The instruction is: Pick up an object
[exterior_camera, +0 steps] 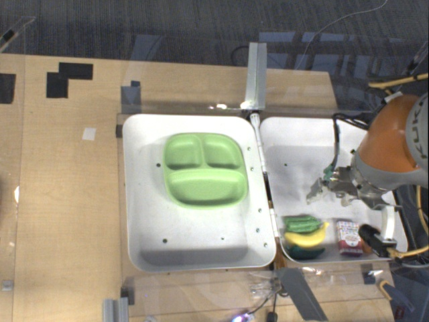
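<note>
At the far left we see the pale wooden desk (60,180), with flat black patches (70,78) near its far edge. Next comes the left bin (144,247), and on its floor lies a green divided plate (203,169) with two small compartments on the far side and one wide one nearer us.

Just beside it, across the shared wall, is the right bin (295,146). In its near left corner we find a dark green vegetable (301,223) with its long axis running left to right. Touching its near side is a yellow banana (305,237), which also lies left to right, both tips curving up toward the far side.

Above and a little to the right of these hangs the hand (320,188), over bare bin floor and apart from every item. We cannot tell whether it is spread or closed.

Further right, near the bin's front wall, lies a small red carton (348,237), its long axis running from far to near. The grey arm (395,146), with its orange band, enters at the right.
</note>
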